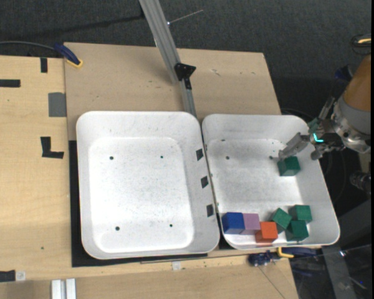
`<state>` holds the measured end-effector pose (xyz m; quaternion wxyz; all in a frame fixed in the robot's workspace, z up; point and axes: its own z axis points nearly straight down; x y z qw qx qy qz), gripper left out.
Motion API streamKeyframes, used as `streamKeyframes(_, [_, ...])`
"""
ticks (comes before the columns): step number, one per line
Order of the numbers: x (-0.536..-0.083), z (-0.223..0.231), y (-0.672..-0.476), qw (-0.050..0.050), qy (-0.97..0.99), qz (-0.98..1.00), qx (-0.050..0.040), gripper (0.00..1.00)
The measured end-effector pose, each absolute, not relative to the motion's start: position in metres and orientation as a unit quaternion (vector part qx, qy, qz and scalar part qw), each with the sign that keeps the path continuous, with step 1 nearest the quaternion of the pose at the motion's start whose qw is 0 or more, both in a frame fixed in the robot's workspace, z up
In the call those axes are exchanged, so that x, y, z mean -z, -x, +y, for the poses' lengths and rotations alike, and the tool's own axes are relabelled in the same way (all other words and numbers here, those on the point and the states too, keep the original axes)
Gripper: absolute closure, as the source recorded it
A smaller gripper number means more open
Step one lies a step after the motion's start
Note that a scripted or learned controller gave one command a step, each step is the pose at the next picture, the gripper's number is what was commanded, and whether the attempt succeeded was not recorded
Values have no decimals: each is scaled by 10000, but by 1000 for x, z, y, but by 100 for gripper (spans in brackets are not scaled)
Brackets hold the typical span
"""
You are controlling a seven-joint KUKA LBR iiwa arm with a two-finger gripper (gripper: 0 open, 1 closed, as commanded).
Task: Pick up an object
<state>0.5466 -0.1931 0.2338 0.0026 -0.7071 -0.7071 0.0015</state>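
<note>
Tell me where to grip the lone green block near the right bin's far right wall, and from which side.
Grip the lone green block across its two flat side faces, coming straight down from above. It sits apart from the cluster along the near wall, so its sides look free. The gripper is already beside it.

2 white bins (140, 185), faintly dark-speckled; lower right of frame: blue block (233, 222), lilac block (251, 222), orange block (268, 230), 4 green blocks (289, 166).
</note>
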Motion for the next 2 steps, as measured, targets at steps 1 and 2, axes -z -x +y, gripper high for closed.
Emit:
streamKeyframes(1, [-236, -193, -548, 4, 7065, -7077, -4, 0])
streamKeyframes(2, [-177, -183, -545, 31, 7066, -7076, -21, 0])
